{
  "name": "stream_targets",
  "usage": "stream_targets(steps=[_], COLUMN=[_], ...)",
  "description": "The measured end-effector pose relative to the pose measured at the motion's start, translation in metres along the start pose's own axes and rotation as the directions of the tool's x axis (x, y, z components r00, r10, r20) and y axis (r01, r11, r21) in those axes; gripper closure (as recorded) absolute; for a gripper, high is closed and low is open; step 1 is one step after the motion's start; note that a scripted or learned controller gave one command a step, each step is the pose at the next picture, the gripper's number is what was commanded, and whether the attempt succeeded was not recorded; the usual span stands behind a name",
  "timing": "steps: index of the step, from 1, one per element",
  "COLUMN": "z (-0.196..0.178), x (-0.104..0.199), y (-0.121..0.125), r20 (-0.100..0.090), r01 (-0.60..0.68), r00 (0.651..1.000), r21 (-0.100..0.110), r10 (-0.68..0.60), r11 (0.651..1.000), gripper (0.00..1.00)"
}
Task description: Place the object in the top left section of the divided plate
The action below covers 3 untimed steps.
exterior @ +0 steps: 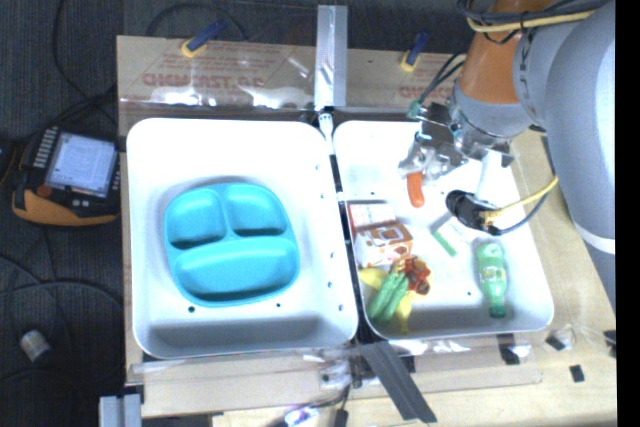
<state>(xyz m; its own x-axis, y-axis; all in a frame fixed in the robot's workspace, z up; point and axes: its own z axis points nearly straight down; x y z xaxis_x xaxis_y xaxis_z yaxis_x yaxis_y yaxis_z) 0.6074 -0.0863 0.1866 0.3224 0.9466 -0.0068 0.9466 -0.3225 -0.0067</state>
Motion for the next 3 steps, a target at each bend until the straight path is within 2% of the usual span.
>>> stream_targets(steps=[1, 2, 3], z=[0.047, 0.097, 0.095], x=[-0.031, -0.056, -0.04], y=[-0.023, -0.09, -0.084], r20=[-0.003, -0.002, -0.002], r01=[0.203, 0.303, 0.194], r00=[0.979, 0.953, 0.981], r21=[0.0, -0.019, -0.009], r10=[-0.203, -0.303, -0.194], r11=[0.979, 0.953, 0.981], gripper=[1.0, 1.0, 1.0])
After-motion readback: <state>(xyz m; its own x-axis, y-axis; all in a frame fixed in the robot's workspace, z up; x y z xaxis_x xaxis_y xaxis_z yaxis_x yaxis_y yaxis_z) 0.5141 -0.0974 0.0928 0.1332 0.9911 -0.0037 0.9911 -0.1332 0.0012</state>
